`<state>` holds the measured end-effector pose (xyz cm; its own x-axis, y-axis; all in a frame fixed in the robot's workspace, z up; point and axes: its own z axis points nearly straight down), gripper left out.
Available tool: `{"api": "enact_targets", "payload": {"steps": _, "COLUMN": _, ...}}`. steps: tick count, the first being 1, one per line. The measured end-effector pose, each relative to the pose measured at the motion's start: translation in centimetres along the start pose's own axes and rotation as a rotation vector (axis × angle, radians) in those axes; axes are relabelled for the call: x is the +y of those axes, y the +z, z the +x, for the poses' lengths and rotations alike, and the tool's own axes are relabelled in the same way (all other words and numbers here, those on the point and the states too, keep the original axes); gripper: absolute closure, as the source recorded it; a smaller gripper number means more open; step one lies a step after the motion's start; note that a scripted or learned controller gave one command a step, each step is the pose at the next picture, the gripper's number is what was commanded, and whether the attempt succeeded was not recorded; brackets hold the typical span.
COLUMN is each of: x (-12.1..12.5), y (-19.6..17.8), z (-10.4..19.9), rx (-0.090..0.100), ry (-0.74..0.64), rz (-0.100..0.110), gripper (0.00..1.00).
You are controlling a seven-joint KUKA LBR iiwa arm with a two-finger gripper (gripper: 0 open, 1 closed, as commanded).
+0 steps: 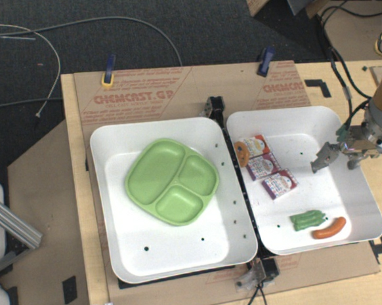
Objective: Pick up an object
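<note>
A: While the gripper (pixel 339 153) hovers at three o'clock over the right bin (pixel 352 198), its two fingers look spread apart with nothing between them.

B: So nothing is picked yet. Where are the candidates?

A: All in that bin: three snack packets (pixel 266 167) clustered at about ten o'clock, then a green toy (pixel 307 219) and an orange sausage (pixel 329 228) at six o'clock.

B: What might go wrong?

A: I'd guess the packets lie flat and overlap, so the fingers could slide off or drag two at once. The sausage sits just beside the green toy and near the bin's wall, which may block a finger.

B: And the left bin (pixel 115 187)?

A: One green divided plate (pixel 172 181), with three compartments, at its centre.
</note>
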<state>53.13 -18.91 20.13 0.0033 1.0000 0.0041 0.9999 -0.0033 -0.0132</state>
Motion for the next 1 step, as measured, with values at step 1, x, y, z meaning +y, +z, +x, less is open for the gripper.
{"api": "enact_targets", "payload": {"steps": 1, "x": 0.29, "y": -0.62, "z": 0.02, "rx": -0.003, "ry": -0.003, "rz": -0.012, "gripper": 0.0}}
